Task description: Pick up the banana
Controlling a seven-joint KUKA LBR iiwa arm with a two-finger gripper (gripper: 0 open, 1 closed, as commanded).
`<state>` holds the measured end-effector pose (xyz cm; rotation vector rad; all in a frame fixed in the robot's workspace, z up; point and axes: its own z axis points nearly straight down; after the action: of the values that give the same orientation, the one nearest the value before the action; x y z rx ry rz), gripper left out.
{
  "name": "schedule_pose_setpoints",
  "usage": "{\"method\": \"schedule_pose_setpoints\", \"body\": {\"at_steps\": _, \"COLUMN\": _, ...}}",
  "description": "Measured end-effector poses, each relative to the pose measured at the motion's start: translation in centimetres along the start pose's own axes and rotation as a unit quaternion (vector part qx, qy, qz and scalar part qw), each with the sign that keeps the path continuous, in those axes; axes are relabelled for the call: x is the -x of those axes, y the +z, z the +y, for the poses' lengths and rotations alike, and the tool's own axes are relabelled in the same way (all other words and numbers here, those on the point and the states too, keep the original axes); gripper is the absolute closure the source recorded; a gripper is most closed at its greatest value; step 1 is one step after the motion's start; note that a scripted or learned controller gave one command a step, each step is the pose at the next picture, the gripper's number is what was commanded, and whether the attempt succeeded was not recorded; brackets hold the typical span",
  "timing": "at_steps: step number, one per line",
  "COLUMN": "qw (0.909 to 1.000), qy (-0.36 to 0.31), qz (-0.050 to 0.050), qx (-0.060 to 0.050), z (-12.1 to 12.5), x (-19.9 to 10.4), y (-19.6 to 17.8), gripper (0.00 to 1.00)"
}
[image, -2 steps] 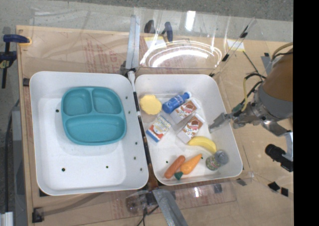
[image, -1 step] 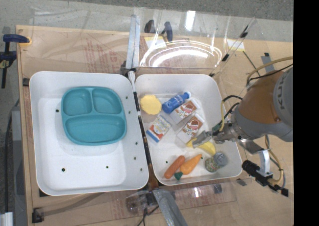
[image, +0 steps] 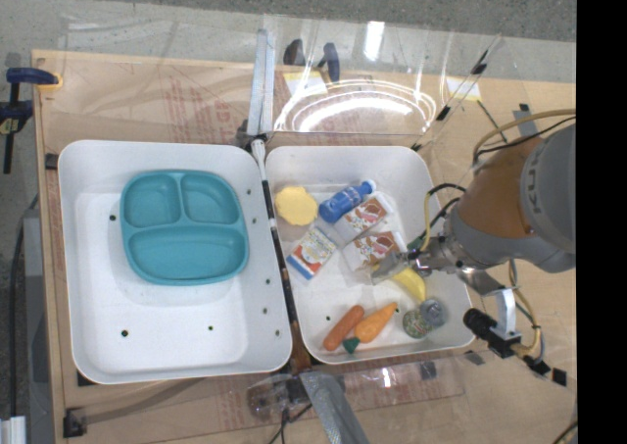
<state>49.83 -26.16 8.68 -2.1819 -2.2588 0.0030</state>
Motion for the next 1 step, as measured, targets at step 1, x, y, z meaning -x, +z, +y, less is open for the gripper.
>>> {"method": "schedule_pose_setpoints", "body": {"at_steps": 1, "qw": 1.0, "qy": -0.001, "qz": -0.001, "qx": -0.001, "z": -0.07, "x": 0.18, "y": -1.05, "gripper": 1.0}}
